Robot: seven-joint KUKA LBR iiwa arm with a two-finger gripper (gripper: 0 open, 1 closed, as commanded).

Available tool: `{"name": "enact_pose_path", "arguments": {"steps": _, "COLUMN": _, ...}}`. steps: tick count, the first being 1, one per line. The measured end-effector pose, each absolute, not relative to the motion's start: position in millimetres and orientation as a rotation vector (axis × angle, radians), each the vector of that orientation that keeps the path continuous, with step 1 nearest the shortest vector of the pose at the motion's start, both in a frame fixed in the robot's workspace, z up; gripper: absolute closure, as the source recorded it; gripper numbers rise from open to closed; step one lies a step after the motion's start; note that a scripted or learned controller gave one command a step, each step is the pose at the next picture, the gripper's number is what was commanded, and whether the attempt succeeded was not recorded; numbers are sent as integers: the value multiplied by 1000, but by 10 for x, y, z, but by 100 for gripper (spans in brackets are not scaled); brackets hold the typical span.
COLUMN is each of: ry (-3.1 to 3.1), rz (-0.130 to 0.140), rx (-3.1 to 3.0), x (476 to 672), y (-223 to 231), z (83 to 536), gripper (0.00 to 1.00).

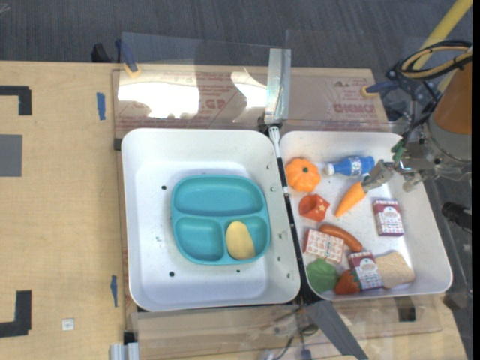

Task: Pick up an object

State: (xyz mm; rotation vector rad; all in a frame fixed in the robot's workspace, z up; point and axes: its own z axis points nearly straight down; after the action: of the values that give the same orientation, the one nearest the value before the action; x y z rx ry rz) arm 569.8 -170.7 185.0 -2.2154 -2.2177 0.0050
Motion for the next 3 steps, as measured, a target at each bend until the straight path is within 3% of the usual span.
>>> {"name": "enact_pose_path", "arguments": {"steps": 1, "ry": -2273, "rz": -3, "rx": -2172, "x": 5987, "y": -1585, "z": 864, "gripper": 0}}
{"name": "enact_pose_path", "arguments": {"steps": 2, "ry": -2271, "rz": -2, "rx": -2172, "x": 5989, "y": -1588, "z": 941, "gripper": 100}}
{"name": "enact_pose_path", "arguments": {"steps": 3, "ry": -2325, "rz": -28, "rx": -2108, "x": 5754, "y": -1742, "z": 886, "gripper": 100}}
